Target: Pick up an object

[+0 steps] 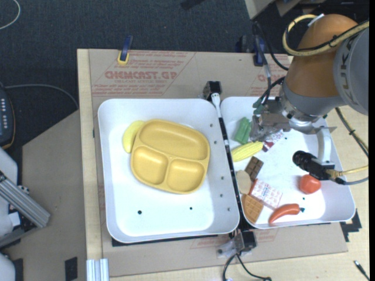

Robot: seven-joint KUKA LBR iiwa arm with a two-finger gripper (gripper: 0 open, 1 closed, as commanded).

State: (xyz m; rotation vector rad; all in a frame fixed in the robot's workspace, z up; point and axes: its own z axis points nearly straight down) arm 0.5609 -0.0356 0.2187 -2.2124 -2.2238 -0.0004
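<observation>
2 bins sit side by side on a bench (pixel 176 69). The left bin (pixel 117 174) holds a divided tray (pixel 170 155). The right bin (pixel 337 201) holds toy foods: corn (pixel 246 151), a tomato (pixel 309 184), a pepper (pixel 284 212).

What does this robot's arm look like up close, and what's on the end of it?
The arm is thick and rounded, grey with a glossy orange band above the wrist. A yellow cable loops beside it. At its end sits a small metallic grey gripper with thin wires.
</observation>
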